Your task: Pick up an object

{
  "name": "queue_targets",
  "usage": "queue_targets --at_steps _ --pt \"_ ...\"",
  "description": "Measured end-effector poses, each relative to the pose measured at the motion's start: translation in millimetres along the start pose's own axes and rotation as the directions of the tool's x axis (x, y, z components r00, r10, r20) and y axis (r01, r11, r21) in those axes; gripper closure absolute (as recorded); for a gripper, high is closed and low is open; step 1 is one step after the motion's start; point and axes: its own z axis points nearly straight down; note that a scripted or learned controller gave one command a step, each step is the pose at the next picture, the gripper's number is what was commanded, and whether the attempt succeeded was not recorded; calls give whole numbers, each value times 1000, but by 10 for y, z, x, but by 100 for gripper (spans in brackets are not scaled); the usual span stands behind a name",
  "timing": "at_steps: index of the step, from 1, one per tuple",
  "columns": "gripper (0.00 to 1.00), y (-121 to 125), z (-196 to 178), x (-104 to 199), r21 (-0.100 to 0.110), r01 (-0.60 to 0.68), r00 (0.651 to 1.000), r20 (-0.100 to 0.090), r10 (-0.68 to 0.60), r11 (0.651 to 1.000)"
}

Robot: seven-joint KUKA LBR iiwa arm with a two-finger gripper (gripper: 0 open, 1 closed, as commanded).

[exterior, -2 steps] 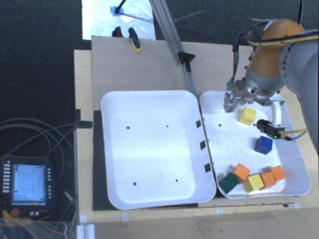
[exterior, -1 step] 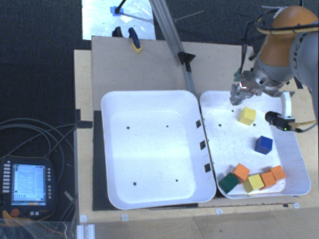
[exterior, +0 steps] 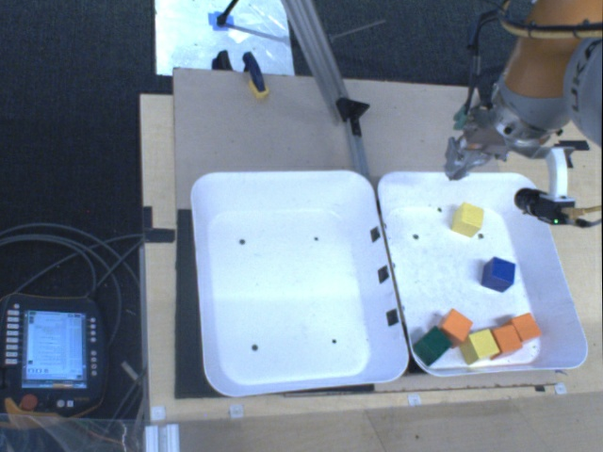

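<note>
End effector (exterior: pixel 459 168) hangs at the far rim of the right bin (exterior: pixel 556 281), below the grey arm (exterior: pixel 537 102) with its orange band; whether it is wide or narrow cannot be told (its tip is a small dark blur), and nothing shows between its tips.

Far to its left and nearer the camera, a pendant (exterior: pixel 47 351) with a lit screen lies off the bench (exterior: pixel 283 125), with dark cables (exterior: pixel 85 252) looping above it. To the end effector's left and farther back, a yellow clamp (exterior: pixel 254 75) and a black one (exterior: pixel 221 61) sit at the bench's far edge. A grey pole (exterior: pixel 316 40) slants down to a black fitting just left of the end effector. Left and nearer, the left bin (exterior: pixel 283 281) lies touching the right bin along their shared side.

Inside the right bin, all cubes lie nearer the camera than the end effector. A green cube (exterior: pixel 431 346) sits at the near corner, slightly left of the end effector. An orange cube (exterior: pixel 456 326) touches it. A yellow cube (exterior: pixel 467 219) lies just below the end effector, apart from it and closest of all. Another yellow cube (exterior: pixel 480 345) lies in the near row. A blue cube (exterior: pixel 498 274) stands alone, to the right. Two more orange cubes (exterior: pixel 506 338) (exterior: pixel 526 327) end the near row, rightmost.
</note>
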Motion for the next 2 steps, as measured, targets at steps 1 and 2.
queue_targets --at_steps 1,2 --pt "100 16 -286 -1 1 0 1000 0 0 1000" --pt "100 41 -172 599 5 5 1000 -2 -5 1000"
